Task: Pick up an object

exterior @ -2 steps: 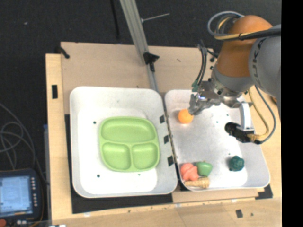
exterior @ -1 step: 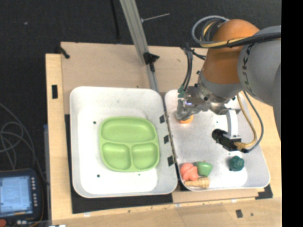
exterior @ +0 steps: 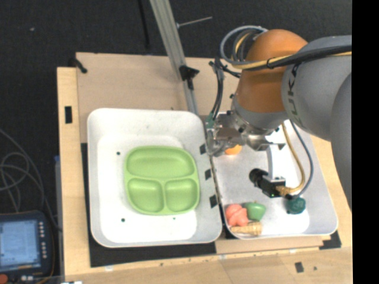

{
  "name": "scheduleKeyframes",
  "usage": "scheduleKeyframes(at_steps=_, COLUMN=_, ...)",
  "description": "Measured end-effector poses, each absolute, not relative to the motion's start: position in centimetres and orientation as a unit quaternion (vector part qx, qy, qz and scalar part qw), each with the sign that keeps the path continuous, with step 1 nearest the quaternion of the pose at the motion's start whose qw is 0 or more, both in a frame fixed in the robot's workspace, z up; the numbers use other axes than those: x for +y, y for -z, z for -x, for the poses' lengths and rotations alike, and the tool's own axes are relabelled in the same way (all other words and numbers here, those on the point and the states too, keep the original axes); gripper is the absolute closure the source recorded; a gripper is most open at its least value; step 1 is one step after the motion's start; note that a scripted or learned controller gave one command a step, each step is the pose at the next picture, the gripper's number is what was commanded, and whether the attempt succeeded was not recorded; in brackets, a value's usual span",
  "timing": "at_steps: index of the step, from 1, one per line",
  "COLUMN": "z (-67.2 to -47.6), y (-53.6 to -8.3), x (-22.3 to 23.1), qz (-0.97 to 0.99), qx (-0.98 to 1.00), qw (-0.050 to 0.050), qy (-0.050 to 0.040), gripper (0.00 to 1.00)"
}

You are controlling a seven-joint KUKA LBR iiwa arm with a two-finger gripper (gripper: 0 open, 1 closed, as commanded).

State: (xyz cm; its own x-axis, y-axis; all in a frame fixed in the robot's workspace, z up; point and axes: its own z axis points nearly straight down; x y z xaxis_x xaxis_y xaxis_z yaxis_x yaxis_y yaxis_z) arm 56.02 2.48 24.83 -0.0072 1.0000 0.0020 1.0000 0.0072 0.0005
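My gripper (exterior: 222,139) hangs over the far left corner of the right bin (exterior: 323,218), close to the wall between the two bins. A small orange object (exterior: 234,150) peeks out just beneath it, mostly hidden by the gripper body. At the near edge of the right bin lie a pink object (exterior: 236,215), a green object (exterior: 256,209) and a pale cone-shaped piece (exterior: 251,229). A teal object (exterior: 295,205) rests further right.
The left bin (exterior: 100,135) holds a green divided plate (exterior: 161,178). A slanted metal rail (exterior: 172,40) rises behind the bins. The arm's grey and orange body covers the far right of the right bin.
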Motion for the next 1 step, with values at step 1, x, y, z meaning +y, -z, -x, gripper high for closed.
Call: scheduleKeyframes(at_steps=1, z=-54.47, y=-25.50, x=7.73, qz=0.704, qx=-0.710, qw=0.001, qy=0.0010, gripper=1.00)
